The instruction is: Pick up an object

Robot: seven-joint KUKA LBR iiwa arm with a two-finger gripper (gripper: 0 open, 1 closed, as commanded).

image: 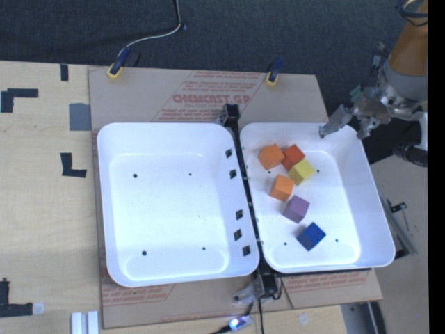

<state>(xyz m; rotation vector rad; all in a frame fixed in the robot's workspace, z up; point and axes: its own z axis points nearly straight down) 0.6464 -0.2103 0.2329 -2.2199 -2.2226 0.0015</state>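
Six small blocks lie loose in the right bin [361, 179], grouped in its left half.

- Orange block [271, 156]: farthest toward the back, nearest the divider.
- Red-orange block [293, 154]: just beside it, on the right.
- Yellow block [302, 172]: touching the red-orange one, in front of it.
- Second orange block [281, 186]: near the yellow one, to its front-left.
- Purple block [296, 208]: just in front of that.
- Blue block [311, 236]: nearest the front wall, apart from the others.

All rest flat on the bin floor, turned at differing angles.
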